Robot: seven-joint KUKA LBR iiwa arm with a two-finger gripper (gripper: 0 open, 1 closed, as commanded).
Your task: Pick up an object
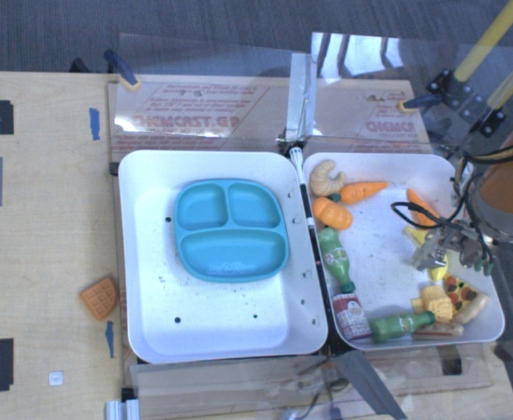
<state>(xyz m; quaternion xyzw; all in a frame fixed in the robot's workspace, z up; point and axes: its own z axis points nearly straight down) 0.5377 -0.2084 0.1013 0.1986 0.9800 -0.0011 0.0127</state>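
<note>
Light wood-grain worktop (pixel 38 234) with black corner marks and strips of blue tape, grey carpet floor (pixel 195 7) behind it. Two shallow white bins sit side by side: the left white bin (pixel 151 322) holds a blue three-compartment plastic plate (pixel 231 229), roughly centred. The right white bin (pixel 370 261) holds the toy clutter: beige croissant-shaped piece (pixel 326 178) at its top left corner, orange plastic carrot (pixel 363 191) just beside that, orange rounded toy (pixel 333 213) below, green bottle (pixel 335 260) along the left wall, red-and-white labelled can (pixel 351 314) near the bottom left, second green bottle (pixel 402 325) lying flat along the front wall, yellow-and-red toy food pile (pixel 449 297) at the bottom right. Clear plastic sheets with red print stand behind both bins. Small orange waffle-patterned block (pixel 100 297) lies on the worktop left of the bins, apart from them. Arm enters from the right; end effector (pixel 439 250) is low over the right side of the right bin, just above the yellow-and-red pile, near an orange piece (pixel 423 207) by the right wall. Cannot tell its opening or whether it grips anything; cabling clutters it.
</note>
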